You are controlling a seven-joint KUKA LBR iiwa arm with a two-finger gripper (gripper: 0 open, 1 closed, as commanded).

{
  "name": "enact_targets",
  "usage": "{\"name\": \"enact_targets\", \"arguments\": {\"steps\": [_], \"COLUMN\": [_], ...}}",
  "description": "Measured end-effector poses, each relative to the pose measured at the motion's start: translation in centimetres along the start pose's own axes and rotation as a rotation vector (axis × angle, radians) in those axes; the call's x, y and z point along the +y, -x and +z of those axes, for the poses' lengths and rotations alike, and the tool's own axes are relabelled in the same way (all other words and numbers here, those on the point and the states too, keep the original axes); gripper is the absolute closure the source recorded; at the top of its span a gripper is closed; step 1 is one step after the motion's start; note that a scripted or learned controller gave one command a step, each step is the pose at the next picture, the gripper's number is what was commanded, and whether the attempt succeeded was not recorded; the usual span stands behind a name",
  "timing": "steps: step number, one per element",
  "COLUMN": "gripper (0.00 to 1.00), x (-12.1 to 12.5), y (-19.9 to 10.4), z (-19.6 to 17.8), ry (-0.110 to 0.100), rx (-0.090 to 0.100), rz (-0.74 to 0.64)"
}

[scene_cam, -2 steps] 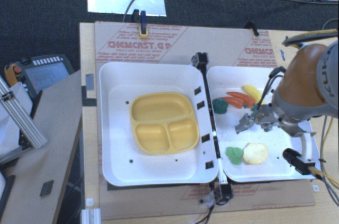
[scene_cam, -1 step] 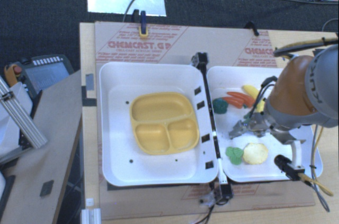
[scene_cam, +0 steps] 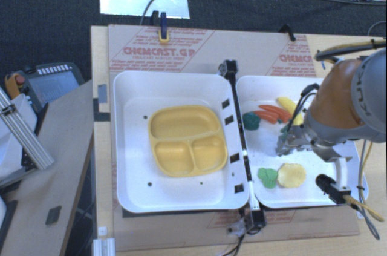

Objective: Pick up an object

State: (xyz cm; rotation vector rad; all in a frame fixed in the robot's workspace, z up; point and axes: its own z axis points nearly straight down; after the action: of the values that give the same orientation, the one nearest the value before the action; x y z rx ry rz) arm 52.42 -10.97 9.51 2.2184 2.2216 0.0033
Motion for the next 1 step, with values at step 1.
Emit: {"name": "enact_targets", "arguments": {"steps": [1], "gripper": [1.00], "x": [0.05], "y": [-0.95], "z": [-4.96], "ry": [0.003], "rx": [-0.001], "rz": [-0.003]}}
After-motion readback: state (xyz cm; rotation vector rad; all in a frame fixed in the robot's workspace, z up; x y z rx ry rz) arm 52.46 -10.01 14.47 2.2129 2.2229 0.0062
